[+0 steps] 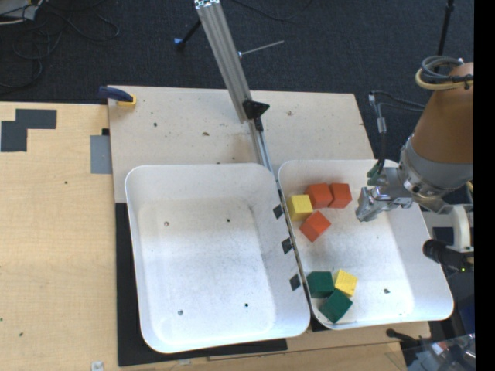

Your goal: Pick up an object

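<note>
Arm's hand hangs over the right bin, blocks lying loose below and to its left.

At the right of the frame the hand sits near the bin's upper right part; whether it is open or closed cannot be told. Two orange blocks touch side by side in the bin's upper left, a yellow block just left of them, a third orange block below. Two green blocks and another yellow one cluster near the bin's lower left.
</note>
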